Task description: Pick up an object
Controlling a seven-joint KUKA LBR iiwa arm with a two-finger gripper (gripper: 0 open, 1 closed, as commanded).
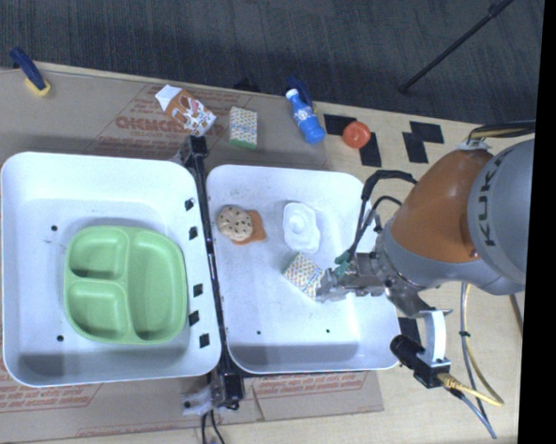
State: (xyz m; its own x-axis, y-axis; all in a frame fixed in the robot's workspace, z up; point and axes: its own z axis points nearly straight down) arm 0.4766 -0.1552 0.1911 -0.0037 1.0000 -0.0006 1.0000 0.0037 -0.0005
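Observation:
In the right bin [251, 351] lie a round cookie [235, 224], a white cup-like piece [299, 224] and a small patterned packet [302, 272]. My gripper [332, 284] is low in this bin, right beside the packet's right edge. The arm's grey body and orange band [438, 217] reach in from the right. Whether the gripper touches the packet is unclear from here.
The left bin [18, 247] holds a green divided tray [127, 284]. Behind the bins on the bench lie a snack wrapper [184, 110], a small box [243, 127], a blue bottle [305, 116] and an orange ball [357, 134]. Cables hang at the right of the arm.

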